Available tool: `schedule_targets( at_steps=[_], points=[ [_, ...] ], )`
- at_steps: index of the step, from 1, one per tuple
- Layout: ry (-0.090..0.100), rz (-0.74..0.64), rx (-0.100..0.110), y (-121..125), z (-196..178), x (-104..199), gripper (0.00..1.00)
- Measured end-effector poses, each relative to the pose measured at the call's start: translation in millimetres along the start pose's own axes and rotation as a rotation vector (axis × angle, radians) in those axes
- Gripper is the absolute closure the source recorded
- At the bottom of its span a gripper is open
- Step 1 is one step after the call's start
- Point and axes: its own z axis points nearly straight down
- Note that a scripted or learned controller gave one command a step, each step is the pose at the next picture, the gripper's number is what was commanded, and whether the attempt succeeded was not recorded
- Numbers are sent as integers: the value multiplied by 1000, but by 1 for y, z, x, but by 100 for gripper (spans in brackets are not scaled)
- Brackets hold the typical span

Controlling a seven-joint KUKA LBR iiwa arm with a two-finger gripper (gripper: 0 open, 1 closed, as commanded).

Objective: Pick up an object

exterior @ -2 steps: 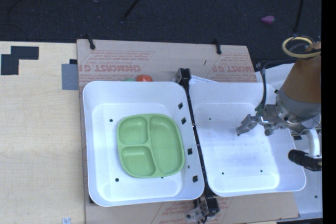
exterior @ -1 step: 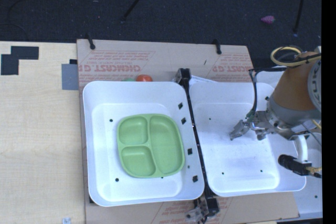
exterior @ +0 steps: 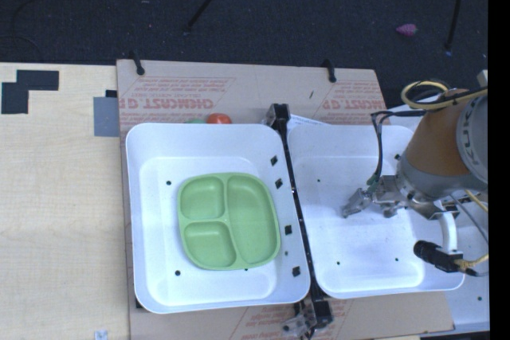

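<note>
A light green plate (exterior: 227,220) with three compartments lies flat in the left bin (exterior: 151,171). My gripper (exterior: 356,205) is low in the right bin (exterior: 343,267), near its middle, with the grey and orange arm (exterior: 438,147) coming in from the right. Nothing shows at the gripper's tip. The plate is well to the gripper's left, across the divider between the bins.
A small red object (exterior: 219,119) sits just behind the left bin's far rim, on the cardboard (exterior: 239,91) under the bins. A black cable and a black fitting (exterior: 437,255) hang off the arm over the right bin's right side. Light wooden bench (exterior: 56,203) lies to the left.
</note>
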Motion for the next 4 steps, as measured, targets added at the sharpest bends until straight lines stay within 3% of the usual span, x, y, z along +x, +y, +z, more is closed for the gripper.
schedule_targets(
  at_steps=[1,4],
  points=[
    [0,3,-2,1,-12,-1,100],
    [-2,-3,-8,-1,-177,4,100]
  ],
)
